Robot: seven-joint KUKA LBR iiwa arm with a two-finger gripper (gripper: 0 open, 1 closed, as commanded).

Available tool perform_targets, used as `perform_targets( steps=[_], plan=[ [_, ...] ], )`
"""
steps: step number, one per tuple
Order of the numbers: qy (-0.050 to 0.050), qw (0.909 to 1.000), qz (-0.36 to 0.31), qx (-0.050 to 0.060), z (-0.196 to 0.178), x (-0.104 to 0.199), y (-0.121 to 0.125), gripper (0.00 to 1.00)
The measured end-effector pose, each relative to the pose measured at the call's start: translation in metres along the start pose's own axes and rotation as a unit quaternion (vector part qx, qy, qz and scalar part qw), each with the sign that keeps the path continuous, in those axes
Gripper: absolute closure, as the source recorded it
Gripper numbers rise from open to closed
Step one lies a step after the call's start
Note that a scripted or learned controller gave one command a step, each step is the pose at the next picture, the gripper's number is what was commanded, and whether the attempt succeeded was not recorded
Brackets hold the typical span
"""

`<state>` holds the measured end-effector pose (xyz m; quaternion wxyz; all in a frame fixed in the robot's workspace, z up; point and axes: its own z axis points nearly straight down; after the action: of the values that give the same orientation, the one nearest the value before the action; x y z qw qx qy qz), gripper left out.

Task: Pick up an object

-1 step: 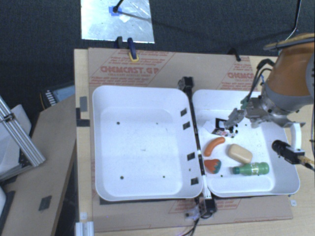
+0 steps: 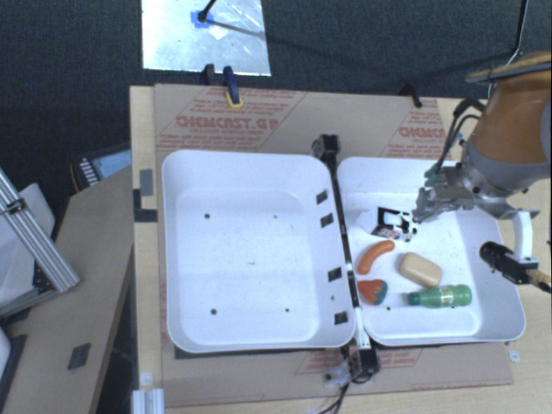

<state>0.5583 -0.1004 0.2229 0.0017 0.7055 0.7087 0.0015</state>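
Note:
In the right bin (image 2: pixel 496 322) lie an orange sausage-shaped piece (image 2: pixel 375 256), a tan soap-like block (image 2: pixel 420 270), a green bottle (image 2: pixel 441 297) on its side, and a small red and green item (image 2: pixel 373 291). A small black and white object (image 2: pixel 392 222) sits near the bin's middle. My gripper (image 2: pixel 420 210) hangs low over the right bin, just right of the black and white object and above the tan block. Its fingertips are too dark and small to read.
The left bin (image 2: pixel 185 317) stands beside the right one, with a black divider strip (image 2: pixel 338 231) between them. A black fixture (image 2: pixel 509 264) juts in at the right bin's right rim. Cardboard lies under both bins.

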Motion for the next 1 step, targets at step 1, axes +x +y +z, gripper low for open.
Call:
perform_targets(
  steps=[1],
  plan=[
    [0.002,1.0000,-0.005,-0.004,-0.0652,0.1049,0.0550,1.00]
  ],
)
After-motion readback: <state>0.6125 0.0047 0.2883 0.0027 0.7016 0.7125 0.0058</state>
